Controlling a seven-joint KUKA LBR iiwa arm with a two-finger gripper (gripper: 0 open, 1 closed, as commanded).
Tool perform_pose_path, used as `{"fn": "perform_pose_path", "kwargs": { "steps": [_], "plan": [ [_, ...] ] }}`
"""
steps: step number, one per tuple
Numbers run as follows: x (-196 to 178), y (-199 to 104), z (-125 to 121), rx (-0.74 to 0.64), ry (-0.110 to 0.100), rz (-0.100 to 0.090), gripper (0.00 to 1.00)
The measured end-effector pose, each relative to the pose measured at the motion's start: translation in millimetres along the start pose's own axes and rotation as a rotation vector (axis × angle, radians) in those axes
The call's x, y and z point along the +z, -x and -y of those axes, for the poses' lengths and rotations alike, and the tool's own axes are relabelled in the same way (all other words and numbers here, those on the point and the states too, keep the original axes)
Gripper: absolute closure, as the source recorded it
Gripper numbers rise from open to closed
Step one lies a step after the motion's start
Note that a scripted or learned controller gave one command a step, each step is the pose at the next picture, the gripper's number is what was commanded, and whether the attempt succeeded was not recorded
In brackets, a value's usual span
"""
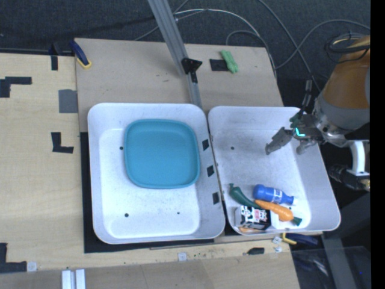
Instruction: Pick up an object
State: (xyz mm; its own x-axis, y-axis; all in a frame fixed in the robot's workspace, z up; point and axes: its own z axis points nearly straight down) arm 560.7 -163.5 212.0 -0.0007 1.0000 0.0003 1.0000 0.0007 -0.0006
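The hand (292,143), fingers spread and holding nothing, is hovering over the right bin (246,131); one blue plate (162,153) is lying in the left bin (108,179).

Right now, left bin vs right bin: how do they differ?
The left shallow white bin holds one flat, teal square plate; the right shallow white bin holds small items bunched at its near edge, among them a blue bottle and an orange carrot. The gripper hovers over the right bin, not the left. Both are white and rounded-cornered.
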Motion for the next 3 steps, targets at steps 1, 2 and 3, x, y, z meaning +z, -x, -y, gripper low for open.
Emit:
{"fn": "perform_pose_path", "kwargs": {
  "steps": [1,2,3],
  "plan": [
    [0,0,0,0.000,0.000,0.000,0.00],
    [63,0,4,0.000,-0.005,-0.001,0.00],
    [116,-1,5,0.000,-0.005,-0.001,0.00]
  ]
}}
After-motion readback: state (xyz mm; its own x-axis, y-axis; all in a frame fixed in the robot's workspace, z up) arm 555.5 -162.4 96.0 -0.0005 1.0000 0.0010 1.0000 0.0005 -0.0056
